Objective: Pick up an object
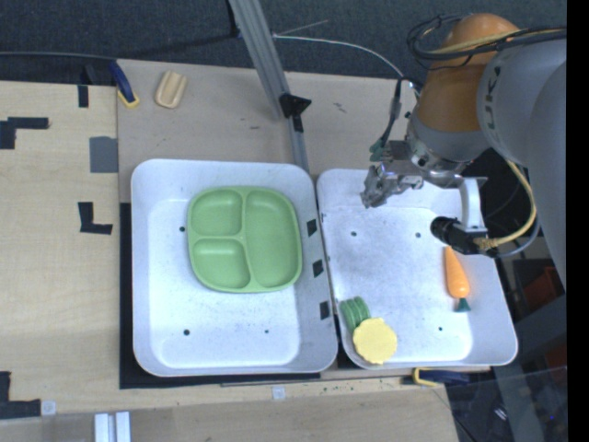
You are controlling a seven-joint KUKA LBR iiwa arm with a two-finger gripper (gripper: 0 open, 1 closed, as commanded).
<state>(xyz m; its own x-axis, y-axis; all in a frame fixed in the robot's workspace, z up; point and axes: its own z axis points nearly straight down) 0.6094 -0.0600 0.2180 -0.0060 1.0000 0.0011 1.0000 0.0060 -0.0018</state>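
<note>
Over the right-hand bin (488, 339), toward its twelve o'clock edge, the gripper (375, 191) hung on the end of the grey arm (525, 81), with the glossy orange band (465, 67) swelling just above the wrist. It was a small cluster of dull metal pointing down at the bin floor near the eleven o'clock corner. From where I stood I could not tell how its tips were set, and nothing showed between them; nothing lay directly beneath them either.

Both bins were shallow, white, rounded at the corners and speckled with fine dark flecks. At the three o'clock side of the right bin lay a carrot (456, 274), smooth, orange and tapered, with a bit of green at its six o'clock end. It lay well apart from the gripper. At the bin's seven o'clock corner sat a flat, pale yellow disc-shaped piece (375, 341), and touching it at eleven o'clock was a ribbed green piece (353, 311).

The left bin (156, 339) held a matte light-green plate (246, 238), squarish with soft corners and moulded into three compartments. It sat toward the twelve o'clock half.

Beyond the bins, at eleven o'clock on the tan bench (55, 274), a small beige block (170, 89) lay just beside a blue and yellow clip (124, 85). A slim grey metal post (267, 49) slanted down toward the gap between the bins.
</note>
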